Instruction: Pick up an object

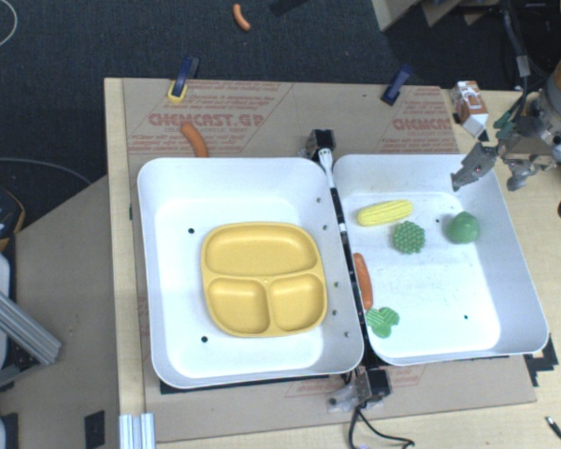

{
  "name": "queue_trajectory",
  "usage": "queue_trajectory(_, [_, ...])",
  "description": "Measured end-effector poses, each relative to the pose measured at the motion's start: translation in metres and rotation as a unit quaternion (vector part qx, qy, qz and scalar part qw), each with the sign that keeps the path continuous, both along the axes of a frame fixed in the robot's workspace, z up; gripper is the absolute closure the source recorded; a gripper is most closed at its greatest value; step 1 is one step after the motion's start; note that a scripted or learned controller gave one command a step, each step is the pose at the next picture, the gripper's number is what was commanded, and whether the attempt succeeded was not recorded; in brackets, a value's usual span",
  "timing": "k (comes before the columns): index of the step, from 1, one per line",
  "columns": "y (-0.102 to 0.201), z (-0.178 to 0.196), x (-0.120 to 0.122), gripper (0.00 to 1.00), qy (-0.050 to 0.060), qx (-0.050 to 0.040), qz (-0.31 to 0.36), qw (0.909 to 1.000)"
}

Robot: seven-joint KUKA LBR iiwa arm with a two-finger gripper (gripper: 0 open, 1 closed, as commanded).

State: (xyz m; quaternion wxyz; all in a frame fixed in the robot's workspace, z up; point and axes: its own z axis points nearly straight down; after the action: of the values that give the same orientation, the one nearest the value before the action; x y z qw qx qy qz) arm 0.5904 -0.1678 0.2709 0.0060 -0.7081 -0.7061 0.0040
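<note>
The pincer (495, 168) hangs spread wide with nothing between its fingers, over the right bin's (505, 279) far right edge; just below lies a green ball (464, 227), then a knobbly green ball (409, 238), a corn cob (384, 213) and a sausage (364, 280)

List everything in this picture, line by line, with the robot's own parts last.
shallow white plastic bins: 2, white, side by side on bench
yellow three-compartment plastic tray: 1, yellow, left bin
yellow toy corn cob: 1, yellow, right bin, far side
bumpy green toy ball: 1, green, right bin, beside corn
smooth green round toy: 1, green, right bin
orange toy sausage: 1, orange, right bin's left edge
green leafy toy: 1, green, right bin, near corner
second orange toy sausage: 1, orange, bench behind left bin
gripper: 1, grey, over right bin's far right corner
</note>
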Motion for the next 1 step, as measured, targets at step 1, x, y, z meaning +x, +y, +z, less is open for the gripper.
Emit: queue_trajectory(1, [0.0004,0.0076,0.0021,0.0,-0.007,-0.0012,0.001,1.0])
